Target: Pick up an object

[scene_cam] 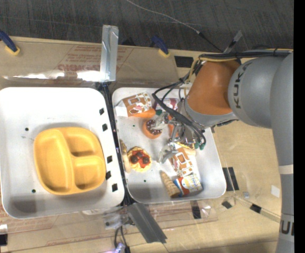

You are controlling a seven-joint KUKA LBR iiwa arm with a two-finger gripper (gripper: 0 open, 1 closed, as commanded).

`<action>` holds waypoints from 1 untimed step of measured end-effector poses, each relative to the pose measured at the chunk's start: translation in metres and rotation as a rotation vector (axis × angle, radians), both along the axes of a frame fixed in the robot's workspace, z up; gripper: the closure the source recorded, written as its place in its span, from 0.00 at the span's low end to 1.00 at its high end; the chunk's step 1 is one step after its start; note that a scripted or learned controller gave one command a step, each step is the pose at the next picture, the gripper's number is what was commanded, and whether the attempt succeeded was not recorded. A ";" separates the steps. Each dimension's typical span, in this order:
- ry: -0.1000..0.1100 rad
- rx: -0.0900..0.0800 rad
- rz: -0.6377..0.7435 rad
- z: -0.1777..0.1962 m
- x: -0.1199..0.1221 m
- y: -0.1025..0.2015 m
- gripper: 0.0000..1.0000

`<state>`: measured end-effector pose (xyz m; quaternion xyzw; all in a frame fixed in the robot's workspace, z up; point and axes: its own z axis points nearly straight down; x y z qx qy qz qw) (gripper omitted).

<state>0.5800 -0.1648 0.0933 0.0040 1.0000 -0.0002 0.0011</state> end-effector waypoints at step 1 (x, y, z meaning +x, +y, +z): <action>-0.001 0.001 0.006 0.000 -0.054 -0.019 0.00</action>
